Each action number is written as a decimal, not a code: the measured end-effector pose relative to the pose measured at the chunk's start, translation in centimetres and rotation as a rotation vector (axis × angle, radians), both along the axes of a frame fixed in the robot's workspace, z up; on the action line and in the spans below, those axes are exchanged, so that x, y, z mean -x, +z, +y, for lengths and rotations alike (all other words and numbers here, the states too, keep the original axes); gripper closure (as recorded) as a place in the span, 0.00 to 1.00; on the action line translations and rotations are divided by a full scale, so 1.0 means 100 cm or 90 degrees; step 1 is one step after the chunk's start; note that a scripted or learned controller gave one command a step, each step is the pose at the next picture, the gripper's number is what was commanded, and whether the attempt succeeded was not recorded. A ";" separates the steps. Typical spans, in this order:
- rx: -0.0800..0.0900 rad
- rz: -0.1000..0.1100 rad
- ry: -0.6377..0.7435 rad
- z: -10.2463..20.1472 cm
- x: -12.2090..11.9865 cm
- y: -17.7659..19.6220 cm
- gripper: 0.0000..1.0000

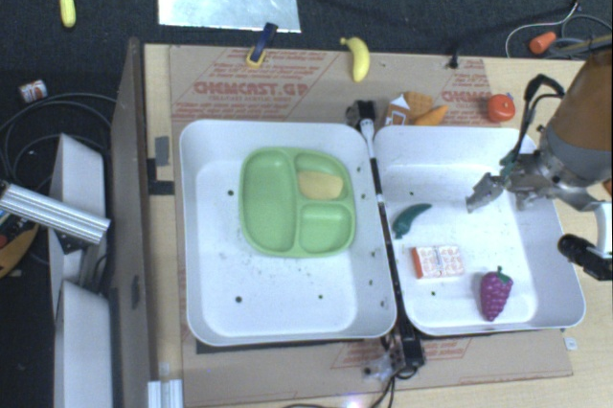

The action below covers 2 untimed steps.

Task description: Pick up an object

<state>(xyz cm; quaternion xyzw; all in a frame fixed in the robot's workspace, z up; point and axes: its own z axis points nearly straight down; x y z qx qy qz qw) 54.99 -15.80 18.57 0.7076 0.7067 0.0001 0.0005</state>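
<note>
Arm cut off at right edge; hand above right bin, grip state unclear, too blurred

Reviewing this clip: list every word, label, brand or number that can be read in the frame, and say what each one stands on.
"CHEMCAST GP": red print on the brown protective sheet behind the left bin.
A second red print on the same sheet behind the right bin, partly covered; it begins like "CHEM" but cannot be read in full.
Red print along the sheet's front edge: too blurred to read.
Small red and white box in the right bin: markings too small to read.
</note>
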 end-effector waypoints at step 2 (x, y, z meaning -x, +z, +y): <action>0.000 0.002 0.000 -0.035 0.065 -0.030 0.00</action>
